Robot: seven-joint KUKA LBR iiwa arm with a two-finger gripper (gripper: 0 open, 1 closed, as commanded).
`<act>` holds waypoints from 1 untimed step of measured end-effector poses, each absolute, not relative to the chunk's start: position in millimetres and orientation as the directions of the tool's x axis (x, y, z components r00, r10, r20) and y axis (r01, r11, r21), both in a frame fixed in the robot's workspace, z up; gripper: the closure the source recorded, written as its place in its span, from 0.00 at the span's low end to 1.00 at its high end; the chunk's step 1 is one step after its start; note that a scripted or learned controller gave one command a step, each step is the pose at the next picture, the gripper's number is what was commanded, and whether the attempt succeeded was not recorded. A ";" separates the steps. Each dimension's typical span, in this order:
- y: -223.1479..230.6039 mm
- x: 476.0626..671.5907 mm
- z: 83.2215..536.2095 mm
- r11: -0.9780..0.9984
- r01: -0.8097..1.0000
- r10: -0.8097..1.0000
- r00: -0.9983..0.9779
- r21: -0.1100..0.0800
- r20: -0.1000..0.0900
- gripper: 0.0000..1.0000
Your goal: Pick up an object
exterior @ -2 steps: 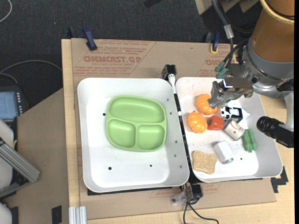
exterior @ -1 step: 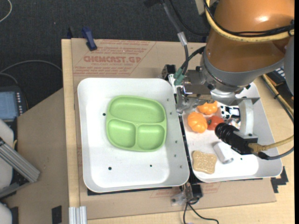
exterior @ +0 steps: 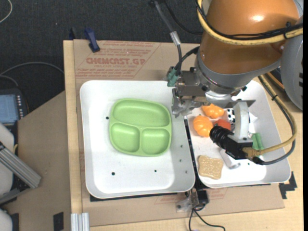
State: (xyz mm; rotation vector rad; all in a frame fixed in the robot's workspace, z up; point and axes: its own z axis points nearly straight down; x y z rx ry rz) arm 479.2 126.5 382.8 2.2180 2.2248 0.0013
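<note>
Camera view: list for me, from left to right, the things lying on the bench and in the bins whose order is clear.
blue clip → green divided plate → tan bread slice

The 1 arm (exterior: 294,76) is reaching in from the camera view's right and bending steeply downward. Its orange band (exterior: 245,18) is sitting high, the grey wrist (exterior: 214,81) is hanging beneath it, and the gripper (exterior: 180,105) is pointing down at lower left.
</note>
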 end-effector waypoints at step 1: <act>168.4 479.4 429.5 0.005 1.000 1.000 -0.005 0.006 0.003 1.00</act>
